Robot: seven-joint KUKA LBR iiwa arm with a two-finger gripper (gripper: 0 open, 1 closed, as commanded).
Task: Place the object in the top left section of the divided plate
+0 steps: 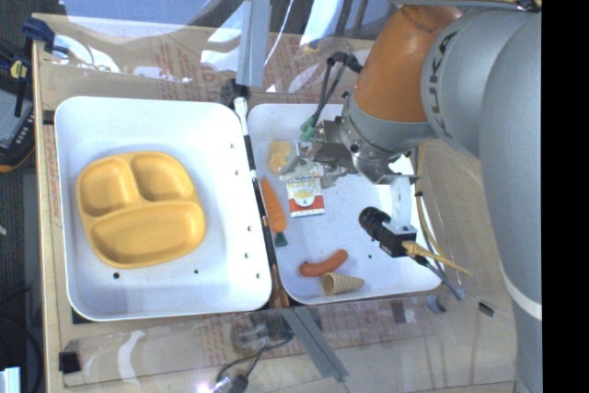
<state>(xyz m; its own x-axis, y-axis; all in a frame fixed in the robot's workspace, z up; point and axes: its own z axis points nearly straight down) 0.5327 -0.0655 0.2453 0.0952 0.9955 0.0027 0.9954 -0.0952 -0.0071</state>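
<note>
Gripper [311, 163] low in right bin [386, 285], over the carton [306, 196]; its grip state I cannot tell. Plate [140, 207] waits bare in left bin [147, 294], presumably as the drop target.

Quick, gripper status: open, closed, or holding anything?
Gripper: cannot be told. It sits low in the right-hand shallow white bin, over the small red-and-white fries carton, and the grey arm's wrist covers it.

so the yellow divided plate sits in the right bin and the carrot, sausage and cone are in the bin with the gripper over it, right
Not quite: the camera view shows the yellow divided plastic plate in the left white bin. The orange carrot, red sausage and tan cone do lie in the right bin, under the gripper.
</note>
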